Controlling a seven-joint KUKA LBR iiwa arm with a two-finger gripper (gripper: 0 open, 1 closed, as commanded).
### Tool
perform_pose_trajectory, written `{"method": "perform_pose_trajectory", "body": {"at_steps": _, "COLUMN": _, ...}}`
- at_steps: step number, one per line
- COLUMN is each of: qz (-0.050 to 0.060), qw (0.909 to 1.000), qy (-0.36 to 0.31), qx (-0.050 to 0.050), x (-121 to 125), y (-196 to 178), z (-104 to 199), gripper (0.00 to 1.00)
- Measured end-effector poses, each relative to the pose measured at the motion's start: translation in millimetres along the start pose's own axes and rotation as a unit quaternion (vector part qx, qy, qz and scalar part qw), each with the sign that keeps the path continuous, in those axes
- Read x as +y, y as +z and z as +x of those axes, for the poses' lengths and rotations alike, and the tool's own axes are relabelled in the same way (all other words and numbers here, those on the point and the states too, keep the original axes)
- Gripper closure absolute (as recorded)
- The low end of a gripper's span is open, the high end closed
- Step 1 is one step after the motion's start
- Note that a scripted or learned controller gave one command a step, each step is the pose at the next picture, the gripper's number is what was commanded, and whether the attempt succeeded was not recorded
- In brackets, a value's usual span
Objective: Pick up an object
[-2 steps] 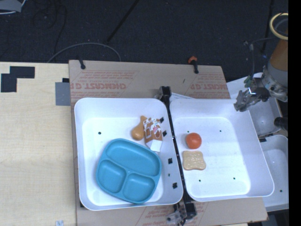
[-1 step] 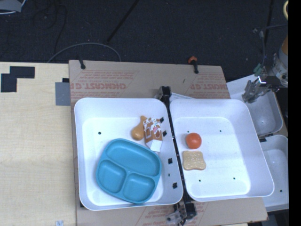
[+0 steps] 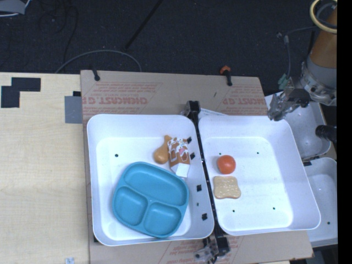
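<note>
1. End effector (image 3: 276,110) sits above the far right corner of the right bin (image 3: 297,164), outside the rim, near the top right of the camera view. You can't tell whether it's spread or pressed together; it's dark and small against the background. Nothing visibly in it.
2. Candidate objects: red ball (image 3: 226,164) and tan cracker-shaped piece (image 3: 226,187) in the right bin, near its left wall, just beside each other, ball farther from the camera. Left bin (image 3: 99,147) holds a blue divided plate (image 3: 150,198), plus an orange-brown toy (image 3: 161,152) and a brown-and-white piece (image 3: 179,151) touching or nearly touching by the divider.
3. Go for the right bin items; they look nearer to the arm and less crowded.
4. Ball seems the easier pick: rounded, stands up off the floor. Centre over it before descending so it doesn't roll off.
5. Cracker piece looks flat; a grasp there likely needs to come down to the bin floor and could slip.
6. Watch the left wall of the right bin; both items lie near it, so leave clearance on that side.
7. Lift straight up and check something is actually held before calling it done.
</note>
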State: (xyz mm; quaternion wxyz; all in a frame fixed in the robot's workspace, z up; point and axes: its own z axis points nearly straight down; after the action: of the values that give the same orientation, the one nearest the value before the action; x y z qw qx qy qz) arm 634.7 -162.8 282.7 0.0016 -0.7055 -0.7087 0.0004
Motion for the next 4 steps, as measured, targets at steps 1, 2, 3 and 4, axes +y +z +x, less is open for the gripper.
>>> {"method": "perform_pose_trajectory", "body": {"at_steps": 1, "qz": 0.001, "qw": 1.0, "qy": 0.0, "qx": 0.0, "x": -15, "y": 14, "z": 50, "gripper": 1.0}}
{"method": "perform_pose_trajectory", "body": {"at_steps": 2, "qz": 0.001, "qw": 1.0, "qy": 0.0, "qx": 0.0, "x": -16, "y": 30, "z": 109, "gripper": 1.0}}
{"method": "perform_pose_trajectory", "body": {"at_steps": 3, "qz": 0.001, "qw": 1.0, "qy": 0.0, "qx": 0.0, "x": -19, "y": 46, "z": 157, "gripper": 1.0}}
{"method": "perform_pose_trajectory", "body": {"at_steps": 4, "qz": 0.0, "qw": 1.0, "qy": 0.0, "qx": 0.0, "x": -21, "y": 43, "z": 217, "gripper": 1.0}}
